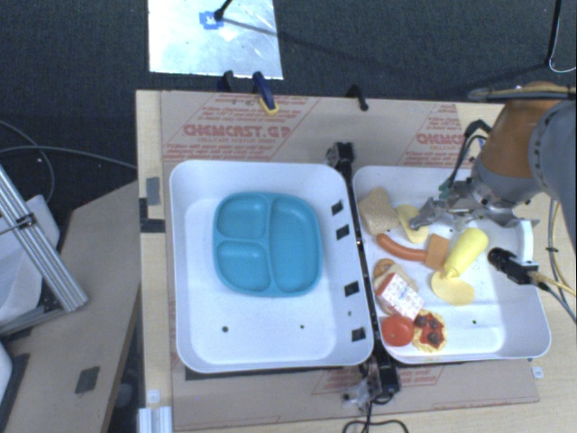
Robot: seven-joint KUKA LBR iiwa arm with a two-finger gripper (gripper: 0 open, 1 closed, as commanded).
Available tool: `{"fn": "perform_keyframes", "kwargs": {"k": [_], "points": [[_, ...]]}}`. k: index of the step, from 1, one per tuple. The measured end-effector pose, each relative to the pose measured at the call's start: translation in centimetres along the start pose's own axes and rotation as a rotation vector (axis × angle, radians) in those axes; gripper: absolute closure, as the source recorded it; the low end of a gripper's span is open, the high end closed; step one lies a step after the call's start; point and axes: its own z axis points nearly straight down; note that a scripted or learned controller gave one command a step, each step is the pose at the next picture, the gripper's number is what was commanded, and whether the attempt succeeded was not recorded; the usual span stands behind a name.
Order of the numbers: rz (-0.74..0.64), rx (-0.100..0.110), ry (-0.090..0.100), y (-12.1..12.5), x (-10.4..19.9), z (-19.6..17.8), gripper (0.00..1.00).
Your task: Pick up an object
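Low over the right bin (518, 332), the gripper (424, 216) touches toy food.

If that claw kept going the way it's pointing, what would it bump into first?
Probably the small yellow piece just ahead of the gripper, which points left across the right bin. The bread lies beyond it. Height is hard to judge, so it might pass over.

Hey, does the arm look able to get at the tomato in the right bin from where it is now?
Probably yes. The tomato lies uncovered near the right bin's front edge, open from above. The end effector sits farther back, so it would have to cross the hot dog.
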Motion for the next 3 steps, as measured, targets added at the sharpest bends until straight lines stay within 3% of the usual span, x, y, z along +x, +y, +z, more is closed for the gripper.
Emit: {"fn": "perform_keyframes", "kwargs": {"k": [1, 2, 3], "points": [[0.001, -0.008, -0.004, 0.2, -0.3, -1.8, 1.0], [-0.002, -0.004, -0.003, 0.8, 5.7, -0.6, 1.0], [-0.001, -0.001, -0.002, 0.8, 8.9, -0.5, 1.0]]}}
